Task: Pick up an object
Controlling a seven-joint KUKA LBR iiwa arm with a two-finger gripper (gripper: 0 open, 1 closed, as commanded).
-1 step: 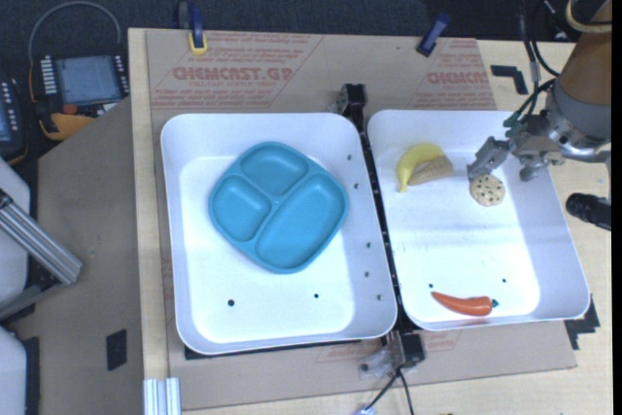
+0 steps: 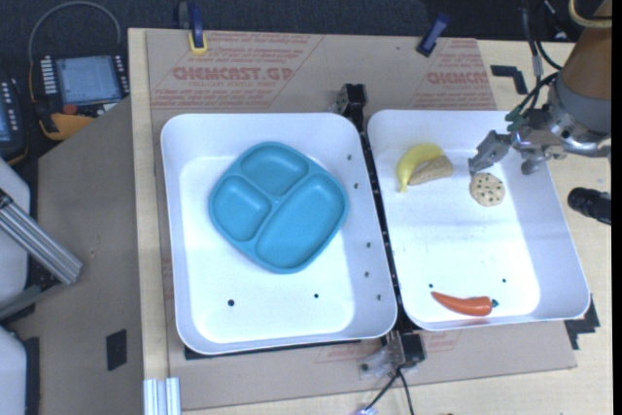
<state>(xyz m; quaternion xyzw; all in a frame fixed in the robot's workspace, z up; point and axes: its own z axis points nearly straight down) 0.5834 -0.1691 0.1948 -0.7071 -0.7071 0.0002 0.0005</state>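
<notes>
A round cookie [image 2: 487, 189], tan with dark chips, is seen lying flat on the floor of the right bin [image 2: 457, 238], near its far right part. Just above the cookie the gripper [image 2: 509, 151] is held, its two fingers spread apart with nothing between them; one fingertip is seen just up and left of the cookie, the other up and right of it. The grey arm [image 2: 588, 83] is seen entering from the right of the cookie. To the left of the cookie a toy banana [image 2: 423, 164], yellow with a tan cut face, is laid. Well below the cookie, near the bin's front wall, a red chili pepper [image 2: 463, 303] is laid. Further left of the cookie, in the left bin [image 2: 194, 238], a blue divided plate [image 2: 278, 205] is set.
</notes>
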